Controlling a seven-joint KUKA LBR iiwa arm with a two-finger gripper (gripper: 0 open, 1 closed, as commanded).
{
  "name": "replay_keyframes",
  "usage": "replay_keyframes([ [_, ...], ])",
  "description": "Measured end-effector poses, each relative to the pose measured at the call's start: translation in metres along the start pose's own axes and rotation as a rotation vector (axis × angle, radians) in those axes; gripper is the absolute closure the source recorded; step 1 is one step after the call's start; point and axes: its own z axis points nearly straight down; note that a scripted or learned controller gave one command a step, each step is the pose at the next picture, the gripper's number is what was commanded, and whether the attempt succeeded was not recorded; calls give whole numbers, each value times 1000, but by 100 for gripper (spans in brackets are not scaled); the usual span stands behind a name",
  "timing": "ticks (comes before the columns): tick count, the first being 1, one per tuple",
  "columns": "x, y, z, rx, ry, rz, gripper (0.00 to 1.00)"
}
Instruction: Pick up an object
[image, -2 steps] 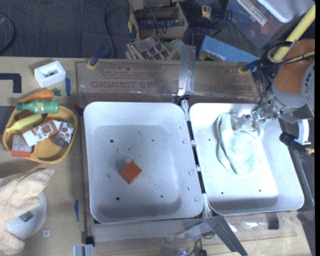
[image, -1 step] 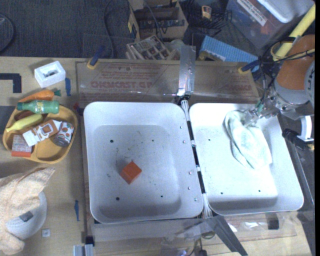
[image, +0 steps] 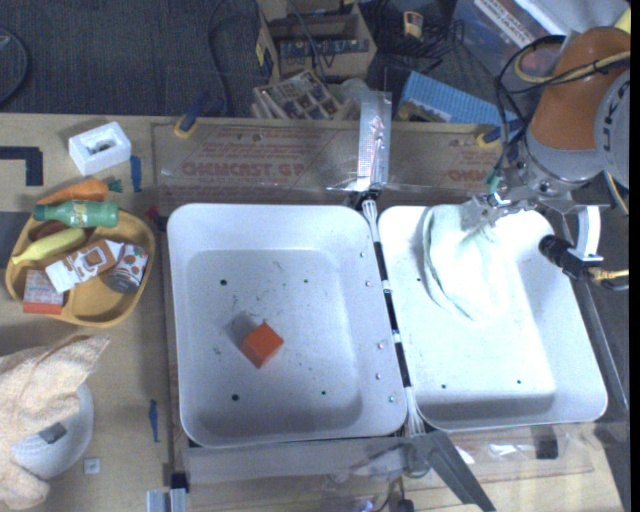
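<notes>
Arm positioning is seen at the upper right, the orange-banded wrist angled down over the right bin (image: 560, 400). The gripper (image: 488, 207) is closed on a white cloth (image: 462, 265), pinched at its top so the soft fabric hangs in a crumpled, tapering fold above the bin floor. An orange cube (image: 264, 344), matte and sharp-edged, is located in the left bin (image: 200, 250), near its centre.

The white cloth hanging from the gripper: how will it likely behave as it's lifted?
The cloth probably stays floppy: it hangs in soft folds from the gripper down into the right bin. It looks light and thin, so it may swing. Pinched at one edge, it could slip free.
</notes>
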Motion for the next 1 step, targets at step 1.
replay_keyframes([
  [1, 0, 0, 0, 0, 0, 0, 0],
])
